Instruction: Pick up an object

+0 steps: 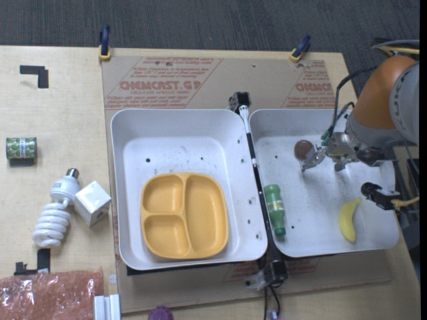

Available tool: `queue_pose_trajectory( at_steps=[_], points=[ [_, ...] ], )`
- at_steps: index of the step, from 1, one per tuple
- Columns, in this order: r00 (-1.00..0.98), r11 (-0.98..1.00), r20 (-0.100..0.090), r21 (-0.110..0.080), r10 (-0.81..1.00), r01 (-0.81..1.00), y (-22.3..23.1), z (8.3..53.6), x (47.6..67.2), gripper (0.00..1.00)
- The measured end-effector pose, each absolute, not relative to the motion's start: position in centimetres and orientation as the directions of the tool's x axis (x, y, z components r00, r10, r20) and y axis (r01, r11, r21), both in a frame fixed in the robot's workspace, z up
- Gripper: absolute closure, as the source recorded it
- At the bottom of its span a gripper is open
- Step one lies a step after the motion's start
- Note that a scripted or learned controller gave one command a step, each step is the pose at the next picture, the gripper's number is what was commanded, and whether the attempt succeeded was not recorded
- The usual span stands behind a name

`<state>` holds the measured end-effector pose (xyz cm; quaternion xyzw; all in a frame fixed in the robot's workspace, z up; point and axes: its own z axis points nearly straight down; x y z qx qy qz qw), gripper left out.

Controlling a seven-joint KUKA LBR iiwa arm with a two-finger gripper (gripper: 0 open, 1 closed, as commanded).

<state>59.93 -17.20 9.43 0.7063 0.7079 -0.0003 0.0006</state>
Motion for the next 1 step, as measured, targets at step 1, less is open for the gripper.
queue_pose_trajectory(
  at_steps=[1],
  points=[
    [-0.004,0.004,-0.003,0.002,1.0,1.0,-17.23,10.42,59.97,1.0]
  ],
)
